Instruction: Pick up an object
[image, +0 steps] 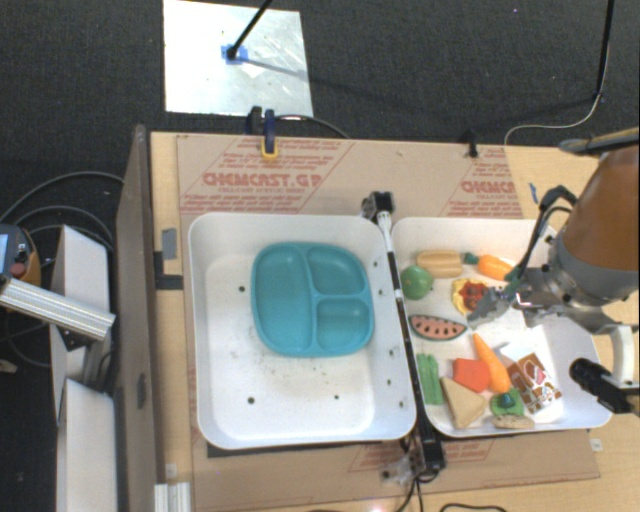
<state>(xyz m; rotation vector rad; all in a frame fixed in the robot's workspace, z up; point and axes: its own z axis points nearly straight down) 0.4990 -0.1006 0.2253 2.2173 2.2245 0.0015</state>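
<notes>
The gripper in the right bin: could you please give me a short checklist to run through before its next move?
1. Gripper over the right bin: ok.
2. Target chosen: cannot tell; the yellow and red toy lies closest.
3. Target free of neighbours: not ok; the watermelon slice and carrot crowd it.
4. Something held already: cannot tell.
5. Teal tray in the left bin out of the path: ok.

A single fixed camera looks down at a slant from well above the bench (300, 165), taking in both white bins (225, 330) whole, with floor beyond the bench's far edge.
</notes>
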